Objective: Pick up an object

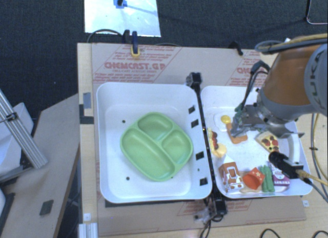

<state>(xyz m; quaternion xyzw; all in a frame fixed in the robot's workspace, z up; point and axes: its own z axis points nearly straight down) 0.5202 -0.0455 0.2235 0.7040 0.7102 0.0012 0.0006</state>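
Arm (pixel 294 80) reaches in from the right, over the right bin (pixel 215 96).

Left bin (pixel 110 98) holds a green plate (pixel 156 145), three compartments, lying flat near the middle. Too broad for a two-finger grasp except at the rim; probably light, stiff plastic.

Right bin holds a scatter of small toy foods. Gripper (pixel 238 131) sits low over an orange piece (pixel 239 139), just at or touching its top. Whether the fingers are spread or closed I cannot tell from this angle, nor whether anything is between them.

Orange piece looks like the target: small, flat, likely light, hard plastic with a smooth skin, so apt to slip. Best taken across its narrow width, fingers low on the sides.

Others, well apart from the gripper: pizza slice (pixel 268 141) to its right, thin, hard to get under. Yellow piece (pixel 226 120) by the gripper. Along the near wall: boxy toy (pixel 230 176), red piece (pixel 253 179), green piece (pixel 267 176), packed close, so poor finger room.
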